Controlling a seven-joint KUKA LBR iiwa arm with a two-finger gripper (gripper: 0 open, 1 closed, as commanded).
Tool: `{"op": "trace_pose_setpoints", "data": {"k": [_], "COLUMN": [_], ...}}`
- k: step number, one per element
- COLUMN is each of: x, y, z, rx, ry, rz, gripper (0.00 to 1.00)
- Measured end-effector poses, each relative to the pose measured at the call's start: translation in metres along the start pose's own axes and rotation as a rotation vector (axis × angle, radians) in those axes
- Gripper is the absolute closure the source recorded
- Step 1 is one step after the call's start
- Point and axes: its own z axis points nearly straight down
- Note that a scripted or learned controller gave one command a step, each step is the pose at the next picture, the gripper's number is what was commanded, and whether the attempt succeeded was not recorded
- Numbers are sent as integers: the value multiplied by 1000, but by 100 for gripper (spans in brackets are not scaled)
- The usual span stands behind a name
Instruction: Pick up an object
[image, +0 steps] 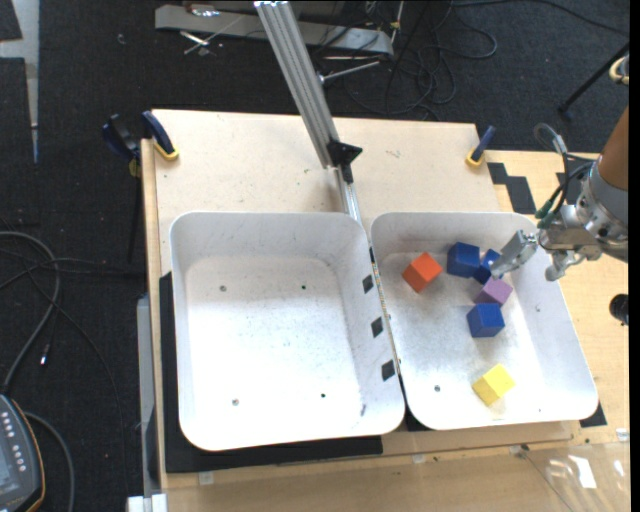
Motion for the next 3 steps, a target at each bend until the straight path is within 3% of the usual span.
{"op": "trace_pose_setpoints", "data": {"k": [1, 2, 3], "x": [-6, 1, 1], "y": [-21, 37, 35], "z": [182, 189, 179], "rx": [9, -4, -1], "ry": [2, -1, 0], "rz": [2, -4, -2], "gripper": [0, 0, 100]}}
